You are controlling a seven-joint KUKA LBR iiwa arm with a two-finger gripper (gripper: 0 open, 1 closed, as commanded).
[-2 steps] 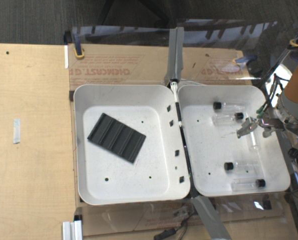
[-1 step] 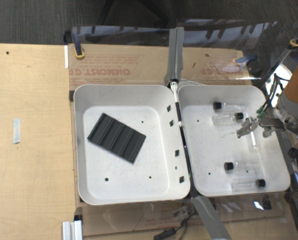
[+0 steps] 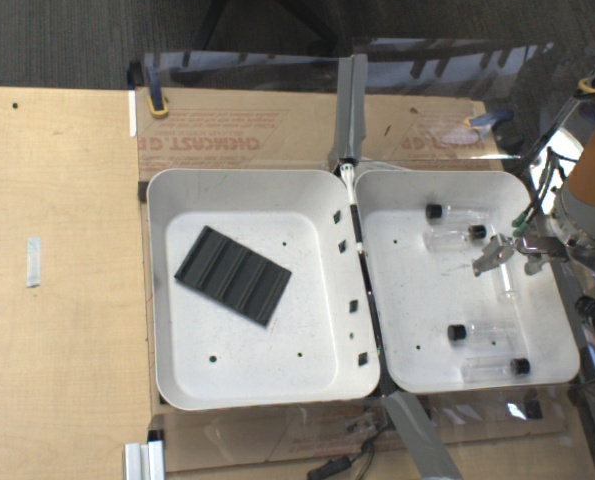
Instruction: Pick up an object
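The tool [image 3: 489, 257] is seen over the right shallow white bin [image 3: 409, 363] among clear black-capped plastic tubes [image 3: 447, 213]; its grip state cannot be determined.

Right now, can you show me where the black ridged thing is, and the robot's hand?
Black ridged panel [image 3: 233, 275]: camera view, on its middle ridge, in the left bin.
Hand [image 3: 492, 256]: camera view, between its fingertips, over the right bin.
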